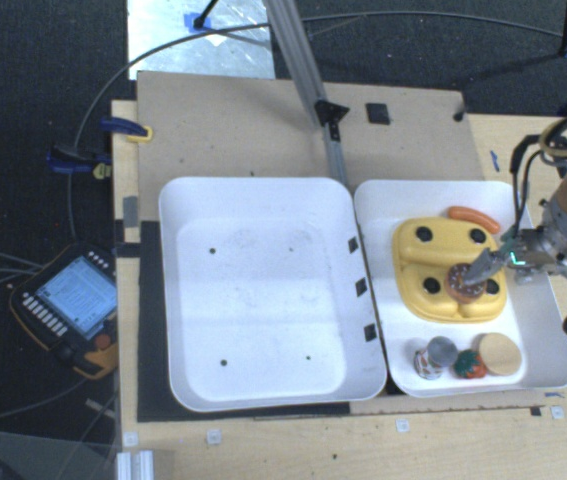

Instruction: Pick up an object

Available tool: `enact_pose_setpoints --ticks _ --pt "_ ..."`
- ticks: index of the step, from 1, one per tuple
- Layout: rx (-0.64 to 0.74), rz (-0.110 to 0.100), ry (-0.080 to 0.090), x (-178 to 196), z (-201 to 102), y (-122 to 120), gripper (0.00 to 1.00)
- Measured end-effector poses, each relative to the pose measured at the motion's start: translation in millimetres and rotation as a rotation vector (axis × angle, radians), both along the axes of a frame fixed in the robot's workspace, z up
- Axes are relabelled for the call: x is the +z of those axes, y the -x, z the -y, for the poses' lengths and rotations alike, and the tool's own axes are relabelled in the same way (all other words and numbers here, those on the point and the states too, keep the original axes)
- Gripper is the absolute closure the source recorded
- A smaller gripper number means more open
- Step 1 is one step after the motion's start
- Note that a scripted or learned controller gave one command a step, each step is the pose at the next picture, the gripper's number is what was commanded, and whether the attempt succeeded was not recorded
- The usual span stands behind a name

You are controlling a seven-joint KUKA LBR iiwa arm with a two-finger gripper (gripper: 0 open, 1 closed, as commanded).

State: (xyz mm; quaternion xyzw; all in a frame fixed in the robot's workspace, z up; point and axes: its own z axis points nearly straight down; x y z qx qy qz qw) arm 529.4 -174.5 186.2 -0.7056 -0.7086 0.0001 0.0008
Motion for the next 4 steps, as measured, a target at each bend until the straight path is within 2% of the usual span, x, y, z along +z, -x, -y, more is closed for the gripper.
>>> enact_pose_setpoints --ticks 1,2,3,4 --pt "0.001 0.003 0.001 1 0 -1 0.0" --pt "-0.002 0.001 0.0 -58 -6 -5 0.0" --pt "0.001 0.014 0.004 -57 -5 -8 0.0" --pt "0.002 0.018 0.0 -46 -7 -10 1.0"
